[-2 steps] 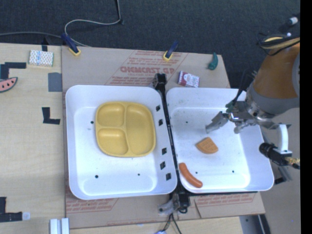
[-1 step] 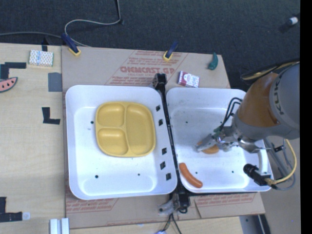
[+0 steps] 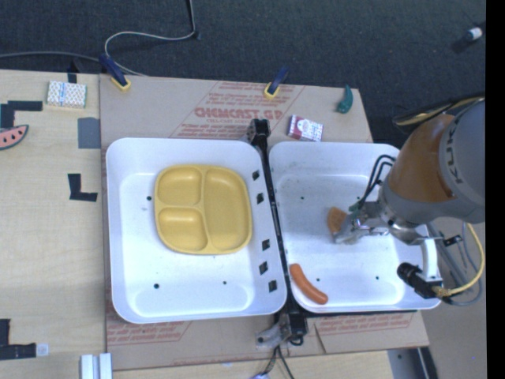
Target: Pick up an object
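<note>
Camera view, looking down at a slant on the tabletop [image 3: 47, 212], which carries two shallow white bins side by side. The right bin [image 3: 316, 172] holds two loose things. The first is a small tan-brown object [image 3: 337, 219], flat-looking and roughly wedge-shaped, lying near the bin's centre; it is too small and too much in shadow to name, and its long axis cannot be judged with confidence. The second is an orange-red sausage-shaped piece [image 3: 308, 284], smooth and rounded at both ends, lying near the bin's 6 o'clock wall; its long axis runs from about 10 o'clock to 4 o'clock, and neither end is distinguishable as a head.

The grey arm, with its orange band [image 3: 422, 164], enters from 3 o'clock. Its tool [image 3: 349, 231] sits low in the right bin, just beside the tan-brown object on that object's 4 o'clock side and seemingly touching it. How far the tool is open, and whether it grips anything, cannot be told.

The left bin [image 3: 126, 227] contains a yellow three-compartment plate [image 3: 203, 209], lying flat toward the bin's 12 o'clock half.
</note>
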You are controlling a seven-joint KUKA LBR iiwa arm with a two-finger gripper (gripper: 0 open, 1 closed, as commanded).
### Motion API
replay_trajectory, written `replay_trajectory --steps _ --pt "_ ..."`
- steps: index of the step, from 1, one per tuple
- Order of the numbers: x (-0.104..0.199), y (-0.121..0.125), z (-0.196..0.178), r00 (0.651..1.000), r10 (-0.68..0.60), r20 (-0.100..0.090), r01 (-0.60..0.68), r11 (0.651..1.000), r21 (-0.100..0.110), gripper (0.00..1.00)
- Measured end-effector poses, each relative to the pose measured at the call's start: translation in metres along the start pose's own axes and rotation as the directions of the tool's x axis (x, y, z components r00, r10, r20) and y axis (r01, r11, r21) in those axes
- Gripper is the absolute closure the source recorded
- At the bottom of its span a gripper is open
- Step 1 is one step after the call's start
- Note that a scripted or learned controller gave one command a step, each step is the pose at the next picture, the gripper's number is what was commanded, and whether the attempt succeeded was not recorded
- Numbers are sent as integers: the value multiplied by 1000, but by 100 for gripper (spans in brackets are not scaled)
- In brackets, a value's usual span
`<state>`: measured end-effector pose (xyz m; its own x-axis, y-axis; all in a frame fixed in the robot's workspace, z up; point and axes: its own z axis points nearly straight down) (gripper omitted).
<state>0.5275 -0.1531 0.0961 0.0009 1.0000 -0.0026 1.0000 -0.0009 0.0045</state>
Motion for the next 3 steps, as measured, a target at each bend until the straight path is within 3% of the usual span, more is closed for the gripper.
replay_trajectory --steps 1,2,3 --pt "0 0 0 1000 0 0 0 1000 0 0" --pt "45 49 10 1000 -3 -2 3 1000 0 0" --pt "44 48 1 1000 -3 -1 3 1000 1 100"
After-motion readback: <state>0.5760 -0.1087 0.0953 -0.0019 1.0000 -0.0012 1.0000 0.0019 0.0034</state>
